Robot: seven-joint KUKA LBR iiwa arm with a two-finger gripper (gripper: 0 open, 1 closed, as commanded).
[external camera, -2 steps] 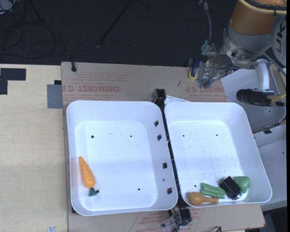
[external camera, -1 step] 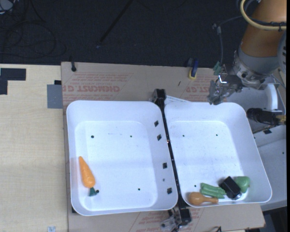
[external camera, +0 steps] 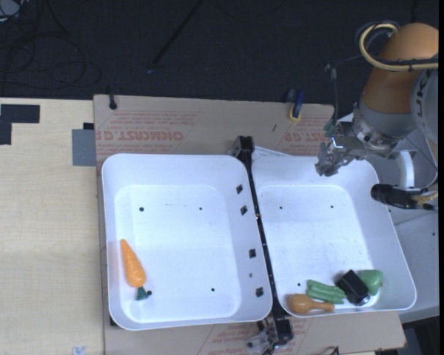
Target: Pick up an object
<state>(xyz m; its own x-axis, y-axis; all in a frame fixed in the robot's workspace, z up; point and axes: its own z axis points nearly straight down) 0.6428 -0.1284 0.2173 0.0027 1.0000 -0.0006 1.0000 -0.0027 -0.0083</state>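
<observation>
- White plastic, two shallow bins side by side on your counter (external camera: 44, 220): left bin (external camera: 111, 198), right bin (external camera: 388, 228), joined along a dark centre strip.
- Orange carrot toy (external camera: 132, 265), green at its near tip: you will find it lying in the left bin, close to the left wall, towards the near corner.
- Green pod-shaped toy (external camera: 325, 291): right bin, near edge, lying flat.
- Tan pear-shaped toy (external camera: 308, 304): right bin, just in front of the green pod, against the near wall.
- Black block (external camera: 353, 286): right bin, near right corner, just right of the pod.
- Light green rounded piece (external camera: 371, 278): touching the black block on its right side.
- Gripper (external camera: 330, 163): poised over the far right corner of the right bin, well apart from every toy; nothing shows between its fingers, and you cannot tell from this view how far they are spread.
- Brown cardboard sheet (external camera: 207, 128): under both bins.
</observation>
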